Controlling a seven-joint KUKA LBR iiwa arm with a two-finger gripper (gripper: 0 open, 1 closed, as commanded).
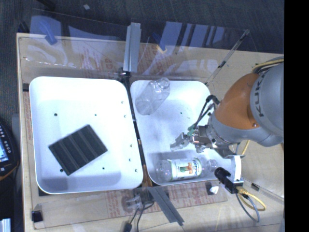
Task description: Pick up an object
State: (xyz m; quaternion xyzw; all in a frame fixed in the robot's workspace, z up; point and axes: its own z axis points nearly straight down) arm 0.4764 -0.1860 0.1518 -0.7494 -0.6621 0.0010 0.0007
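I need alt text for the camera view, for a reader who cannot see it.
A grey robot arm with an orange band reaches from the right over the right white bin, its hand above a clear plastic bottle with a label. Another clear plastic bottle lies at that bin's far corner; a dark ribbed rectangular pad lies in the left white bin.

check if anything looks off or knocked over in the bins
Both bottles in the right bin lie on their sides: the clear bottle near the far wall, the labelled bottle along the near wall. The dark ridged panel sits skewed in the left bin.
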